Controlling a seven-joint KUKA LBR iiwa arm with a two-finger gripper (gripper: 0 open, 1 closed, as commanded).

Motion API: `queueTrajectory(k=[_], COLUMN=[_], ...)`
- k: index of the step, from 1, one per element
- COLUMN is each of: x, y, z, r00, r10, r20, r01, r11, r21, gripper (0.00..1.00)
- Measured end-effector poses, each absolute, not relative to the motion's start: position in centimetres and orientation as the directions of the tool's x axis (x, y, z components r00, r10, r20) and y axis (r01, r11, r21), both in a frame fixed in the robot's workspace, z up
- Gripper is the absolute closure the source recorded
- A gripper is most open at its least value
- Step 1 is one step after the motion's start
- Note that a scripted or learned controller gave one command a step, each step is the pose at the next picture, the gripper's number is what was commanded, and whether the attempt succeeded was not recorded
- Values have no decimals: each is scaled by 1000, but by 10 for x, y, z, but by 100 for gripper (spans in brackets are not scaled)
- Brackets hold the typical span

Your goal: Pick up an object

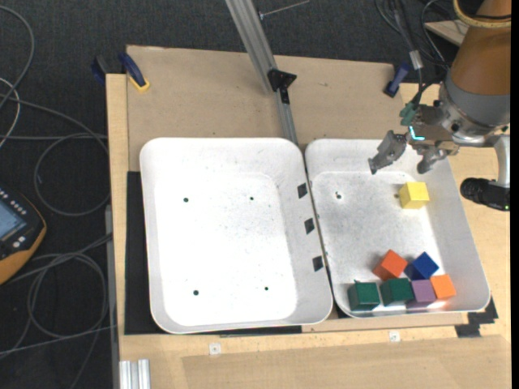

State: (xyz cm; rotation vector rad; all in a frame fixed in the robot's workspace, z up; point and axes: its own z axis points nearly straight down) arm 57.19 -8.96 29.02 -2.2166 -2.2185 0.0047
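A yellow cube (413, 194) lies alone in the upper right of the right bin (357, 225). Along that bin's front wall sits a cluster of blocks: an orange-red one (392, 263), a blue one (423, 265), an orange one (443, 285), a purple one (422, 291) and two green ones (366, 294). My gripper (403, 157) hangs over the right bin's back edge, up and slightly left of the yellow cube. Its two fingers are spread wide apart, open, with nothing between them.
The left bin (223, 229) stands beside the right one, a row of small black clips along their shared wall. A slanted metal rail (259, 51) crosses the bench behind the bins. Blue clamps sit at the back corners. Cables lie on the floor at left.
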Motion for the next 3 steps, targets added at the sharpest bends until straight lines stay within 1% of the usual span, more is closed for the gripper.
queueTrajectory(k=[1,2,3], x=[573,567,563], y=[-90,-98,-98], z=[292,244,201], r00=[0,1,1], r10=[1000,1000,1000], r20=[1,1,2], r01=[1000,1000,1000], r11=[0,-1,-1], r21=[-1,-6,-7], gripper=[0,0,0])
